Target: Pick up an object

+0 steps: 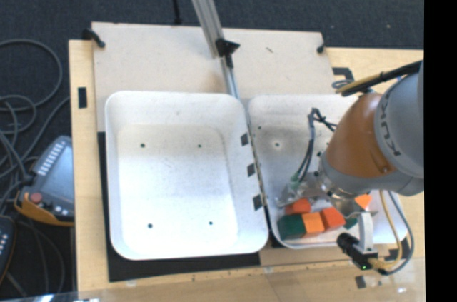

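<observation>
Pincer (314, 195): lowered into the right-hand shallow white plastic bin (275, 118), at its near end. The wrist and the orange band of the arm (360, 140) cover it from above, so whether it is wide, narrow or holding anything cannot be told.

Task things: a cluster of small blocks lies just below the pincer, at the near wall of the bin. A small red-orange block (300, 206) is closest, directly beneath the pincer. A dark green block (290, 225) lies below it and to the left. An orange cube-shaped block (312, 223) touches the green block on its right. A second red-orange block (333, 218) lies just right of the cube. An orange piece (363, 201) shows to the right of the pincer, partly hidden by the arm.

Step in hand: judged to be the descent onto the cluster, with no lift begun.

Method: one block should be chosen, not the group. The nearest red-orange block is judged the best target, as it lies apart from the near wall. The pincer should be centred over it before it is closed.

Risk: the blocks are packed closely; a neighbour may be pushed or pinched along. The near wall leaves little room beside the green block and the cube.

Left-hand bin (121, 115): well to the left of the pincer; not needed for this step.

Check: the lift should be confirmed only when a block is seen clear of the bin floor.
</observation>
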Robot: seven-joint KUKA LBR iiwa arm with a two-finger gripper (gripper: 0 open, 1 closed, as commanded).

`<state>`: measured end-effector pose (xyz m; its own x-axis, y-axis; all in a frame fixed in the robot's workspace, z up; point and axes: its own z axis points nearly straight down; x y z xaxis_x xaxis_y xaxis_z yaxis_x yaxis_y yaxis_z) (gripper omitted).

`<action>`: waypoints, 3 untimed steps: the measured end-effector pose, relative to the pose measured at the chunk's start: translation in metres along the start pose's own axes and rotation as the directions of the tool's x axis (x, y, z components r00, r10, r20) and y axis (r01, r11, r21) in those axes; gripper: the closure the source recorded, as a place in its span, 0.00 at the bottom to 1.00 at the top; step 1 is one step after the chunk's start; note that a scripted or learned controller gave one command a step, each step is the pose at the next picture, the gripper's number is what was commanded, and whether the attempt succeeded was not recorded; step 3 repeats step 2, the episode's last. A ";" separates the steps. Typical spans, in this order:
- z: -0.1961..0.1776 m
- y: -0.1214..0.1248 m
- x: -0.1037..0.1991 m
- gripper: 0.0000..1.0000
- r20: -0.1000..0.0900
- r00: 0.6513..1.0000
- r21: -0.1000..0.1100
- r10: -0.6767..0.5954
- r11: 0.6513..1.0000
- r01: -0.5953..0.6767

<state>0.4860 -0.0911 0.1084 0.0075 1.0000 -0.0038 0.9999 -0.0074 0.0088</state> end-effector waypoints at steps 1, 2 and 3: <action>-0.091 0.118 0.052 1.00 -0.003 1.000 -0.003 -0.015 1.000 0.015; -0.110 0.068 0.128 1.00 -0.007 1.000 0.008 -0.017 1.000 0.017; -0.110 0.068 0.128 1.00 -0.007 1.000 0.008 -0.017 1.000 0.017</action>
